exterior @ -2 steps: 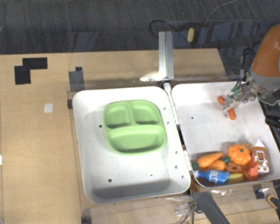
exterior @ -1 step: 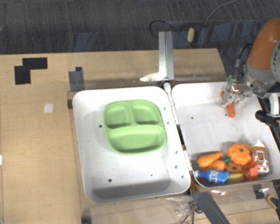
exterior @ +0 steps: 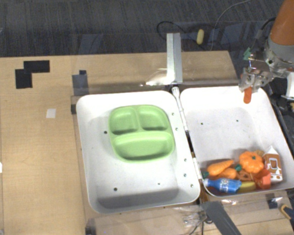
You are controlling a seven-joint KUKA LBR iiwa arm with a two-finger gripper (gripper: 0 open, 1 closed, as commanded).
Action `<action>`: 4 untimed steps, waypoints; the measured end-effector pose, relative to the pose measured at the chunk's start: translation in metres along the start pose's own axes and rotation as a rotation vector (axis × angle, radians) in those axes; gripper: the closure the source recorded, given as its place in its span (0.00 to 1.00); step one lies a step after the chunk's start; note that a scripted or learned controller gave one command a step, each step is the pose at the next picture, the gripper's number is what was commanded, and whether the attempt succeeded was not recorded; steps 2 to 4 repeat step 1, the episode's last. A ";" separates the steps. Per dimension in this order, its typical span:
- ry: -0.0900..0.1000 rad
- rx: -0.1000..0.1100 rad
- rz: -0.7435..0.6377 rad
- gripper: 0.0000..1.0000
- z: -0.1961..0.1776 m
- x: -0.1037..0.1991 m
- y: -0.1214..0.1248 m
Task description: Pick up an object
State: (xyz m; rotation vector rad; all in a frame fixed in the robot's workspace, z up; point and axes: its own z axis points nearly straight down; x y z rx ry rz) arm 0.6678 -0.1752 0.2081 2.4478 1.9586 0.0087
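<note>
Small orange piece pinched in the fingers (exterior: 247,86), up at the right bin's (exterior: 230,127) far right corner!

Pick looks made, judging by the piece (exterior: 247,97) dangling clear above the floor. Bin wall close beside; open white floor toward the toy pile (exterior: 241,172); green tray (exterior: 140,132) sits left.

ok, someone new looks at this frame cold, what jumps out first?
Probably the green divided plate, alone in the middle of the left bin. Next, the bright pile of toy food crowded into the near corner of the right bin. Then the gripper at that bin's far right corner, with a small orange object at its tip.
</note>
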 end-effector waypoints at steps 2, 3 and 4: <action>0.001 0.004 -0.040 1.00 0.016 0.044 -0.031; 0.001 0.004 -0.040 1.00 0.016 0.044 -0.031; 0.001 0.004 -0.040 1.00 0.016 0.044 -0.031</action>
